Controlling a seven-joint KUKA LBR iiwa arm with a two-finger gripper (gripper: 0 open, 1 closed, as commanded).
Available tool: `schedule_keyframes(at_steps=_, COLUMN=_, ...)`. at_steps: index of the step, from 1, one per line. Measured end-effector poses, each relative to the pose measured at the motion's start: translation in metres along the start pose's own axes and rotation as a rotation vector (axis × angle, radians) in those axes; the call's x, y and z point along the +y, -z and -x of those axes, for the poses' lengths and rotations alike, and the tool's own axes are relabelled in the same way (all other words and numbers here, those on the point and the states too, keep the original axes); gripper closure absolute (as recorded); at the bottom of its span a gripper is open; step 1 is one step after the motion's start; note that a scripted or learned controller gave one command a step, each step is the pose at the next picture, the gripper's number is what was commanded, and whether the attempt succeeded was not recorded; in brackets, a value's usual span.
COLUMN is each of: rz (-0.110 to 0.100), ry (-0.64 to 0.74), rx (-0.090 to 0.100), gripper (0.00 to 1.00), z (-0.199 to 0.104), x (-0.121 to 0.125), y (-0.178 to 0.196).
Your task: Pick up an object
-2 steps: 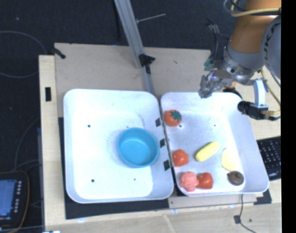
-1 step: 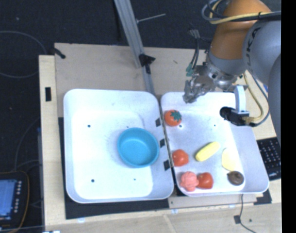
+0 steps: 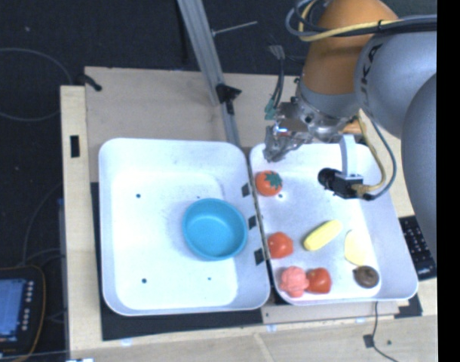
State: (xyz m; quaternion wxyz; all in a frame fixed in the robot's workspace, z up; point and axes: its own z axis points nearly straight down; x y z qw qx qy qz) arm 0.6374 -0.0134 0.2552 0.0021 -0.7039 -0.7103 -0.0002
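Camera view: metal two-finger gripper (image 3: 277, 151) hangs at right white bin's (image 3: 388, 274) far-left corner, just above small red tomato-shaped toy w/ green top (image 3: 268, 182); fingers' state I cannot tell.

Robotics lab setup: plywood table (image 3: 162, 96) on dark floor, two white bins (image 3: 124, 277) of toy food, aluminium mast (image 3: 203, 51) at 12 o'clock, loose cables, small screen (image 3: 11, 308) at 8 o'clock.

arm (image 3: 403, 66): grey, rounded links | orange band (image 3: 343, 29) above wrist | yellow/grey cables looped on top | gripper (image 3: 279, 148): metallic, small
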Motion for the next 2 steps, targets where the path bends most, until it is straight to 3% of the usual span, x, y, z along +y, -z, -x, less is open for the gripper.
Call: schedule_keyframes(at_steps=2, rz=-0.005, ry=0.001, rx=0.000, gripper=1.00, z=-0.093, x=-0.028, y=0.004)
